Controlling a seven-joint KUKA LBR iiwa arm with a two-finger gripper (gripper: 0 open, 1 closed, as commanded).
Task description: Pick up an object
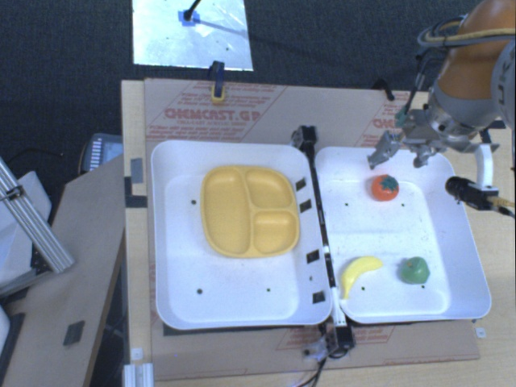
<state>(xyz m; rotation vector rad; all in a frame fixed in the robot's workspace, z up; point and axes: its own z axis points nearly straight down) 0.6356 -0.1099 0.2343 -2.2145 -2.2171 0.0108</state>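
The pincer (398,156) hangs over the far end of the right-hand bin (461,240), with its two fingers spread apart and nothing between them: one tip sits near the bin's far edge on the divider side, the other toward the arm side. Directly below the gap, on the near side of the pincer, lies a small orange-red tomato-like fruit (384,188) with a green top; it looks apart from both fingertips, not touched. This reads as the approach step of the pick: the open pincer is lined up roughly above its target but has not gone down around it.

Well away from the pincer, at the near end of the same bin, rest a yellow banana (357,274) and, beside it toward the arm side, a green round fruit (414,270). Across the divider, in the left-hand bin (173,240), a yellow sectioned plate (248,211) lies flat, far from the pincer.

The next move probably calls for a small shift toward the near side, so the fruit sits midway between the fingers, then a straight descent until the tips flank it, then closing. The fruit is round and smooth, so an off-centre squeeze could send it rolling across the bin floor
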